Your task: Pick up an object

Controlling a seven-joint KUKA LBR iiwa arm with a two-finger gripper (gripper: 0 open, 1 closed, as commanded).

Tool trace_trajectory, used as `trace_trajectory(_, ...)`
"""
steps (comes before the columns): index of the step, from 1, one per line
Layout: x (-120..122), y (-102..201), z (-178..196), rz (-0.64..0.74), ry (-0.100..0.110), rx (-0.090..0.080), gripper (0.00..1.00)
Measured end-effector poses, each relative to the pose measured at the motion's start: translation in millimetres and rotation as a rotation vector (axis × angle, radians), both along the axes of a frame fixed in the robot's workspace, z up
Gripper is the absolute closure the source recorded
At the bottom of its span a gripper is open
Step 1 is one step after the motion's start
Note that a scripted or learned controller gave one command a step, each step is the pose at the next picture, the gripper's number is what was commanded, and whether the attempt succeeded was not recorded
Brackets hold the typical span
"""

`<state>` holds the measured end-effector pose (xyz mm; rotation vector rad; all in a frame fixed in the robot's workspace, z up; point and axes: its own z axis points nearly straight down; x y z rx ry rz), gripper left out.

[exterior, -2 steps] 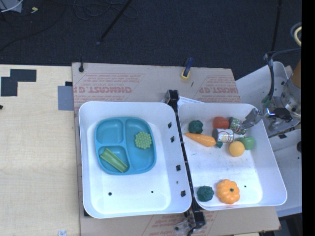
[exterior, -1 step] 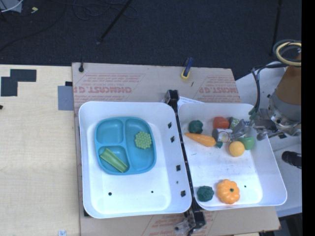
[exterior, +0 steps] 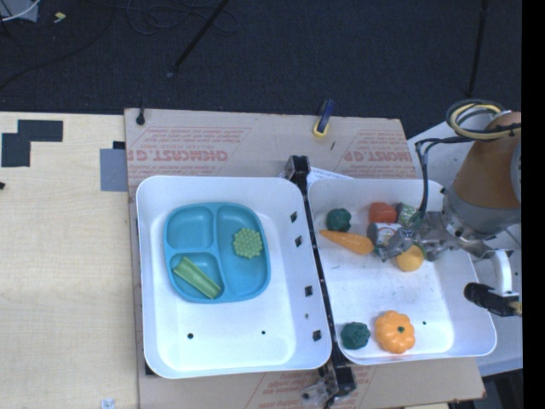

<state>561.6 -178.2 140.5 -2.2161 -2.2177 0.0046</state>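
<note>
My gripper (exterior: 390,242) is low in the right bin (exterior: 460,335), near its far right part. It sits just right of an orange carrot (exterior: 347,242), with a yellow fruit (exterior: 410,261) right under its near side and a red piece (exterior: 382,212) just beyond it. A dark green broccoli (exterior: 338,219) lies further left. Near the bin's front edge rest an orange pumpkin (exterior: 394,331) and a second dark green piece (exterior: 355,336). I see nothing lifted off the bin floor.
The left bin (exterior: 162,331) holds a blue divided plate (exterior: 189,228) with a round green piece (exterior: 248,243) and a long green pod (exterior: 197,278). The arm's orange band (exterior: 490,173) looms over the right bin's far right corner. A black divider (exterior: 308,254) separates the bins.
</note>
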Motion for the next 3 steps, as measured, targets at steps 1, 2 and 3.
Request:
trace_trajectory(1, -1, 2, -54, -0.001, 0.0, -0.001, 0.0)
trace_trajectory(2, 1, 0, -39, -0.005, -0.005, -0.001, 1.0)
trace_trajectory(3, 5, -10, 14, -0.008, -0.007, -0.003, 1.0)
